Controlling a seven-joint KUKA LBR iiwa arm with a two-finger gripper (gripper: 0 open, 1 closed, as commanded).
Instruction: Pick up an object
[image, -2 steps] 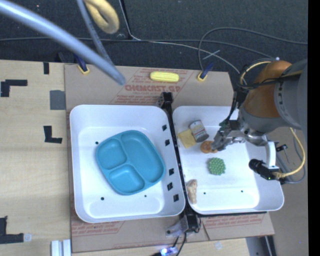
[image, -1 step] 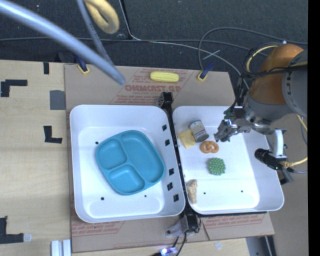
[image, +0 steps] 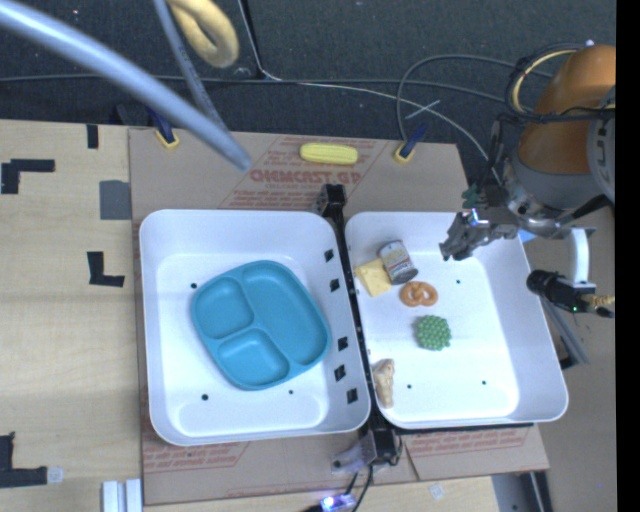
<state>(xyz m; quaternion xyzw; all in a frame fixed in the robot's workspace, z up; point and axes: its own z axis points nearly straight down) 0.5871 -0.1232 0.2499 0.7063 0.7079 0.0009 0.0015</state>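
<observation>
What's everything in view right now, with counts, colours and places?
shallow white plastic bins: 2, white, side by side on the bench
blue divided plastic tray: 1, blue, left bin
small grey metal can: 1, grey, right bin, upper left
yellow cheese-like block: 1, yellow, beside the can
orange pretzel-shaped toy: 1, orange, right bin centre
green bumpy round toy: 1, green, below the pretzel
tan lumpy piece: 1, tan, right bin, lower left
yellow oblong toy: 1, yellow, cardboard behind the bins
hand: 1, dark, over right bin's upper right
</observation>
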